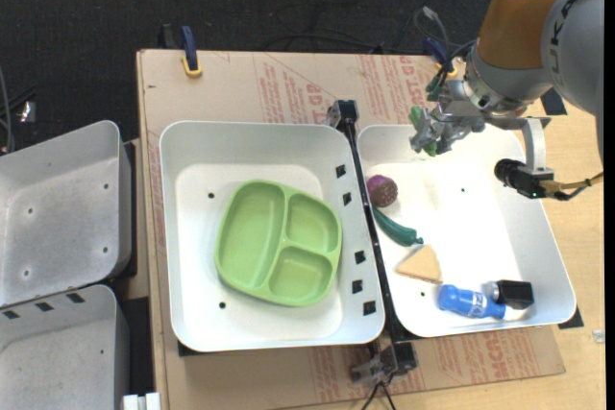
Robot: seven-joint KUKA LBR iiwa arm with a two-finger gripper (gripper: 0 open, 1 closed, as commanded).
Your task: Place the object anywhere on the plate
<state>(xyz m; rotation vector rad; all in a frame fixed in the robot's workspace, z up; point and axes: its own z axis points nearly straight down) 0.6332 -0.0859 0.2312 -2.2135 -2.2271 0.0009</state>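
a light green, three-compartment plastic plate [280,243] is seen lying flat in the left shallow white bin [183,158], and this plate is taken as the landmark. the right shallow white bin [538,235] is set just beside the plate's bin, with a dark divider strip between them.

to the right of the plate, across the divider, a small round purple object [382,190] is found resting on the right bin's floor, level with the plate's upper edge. just below it, and still to the right of the plate, a curved dark green, pod-shaped piece [396,227] is laid. further down, a tan wedge-shaped block [421,264] is placed, level with the plate's lower half. to the lower right of the plate, well apart from it, a blue plastic bottle with a black cap [480,300] is laid on its side near the bin's front wall.

the two-finger gripper [429,135] is held above the far end of the right bin, up and to the right of the plate, at the end of the grey arm with its orange band [528,5]. whether its fingers are spread or closed cannot be told, and nothing is seen between them. none of the objects is touched by it.
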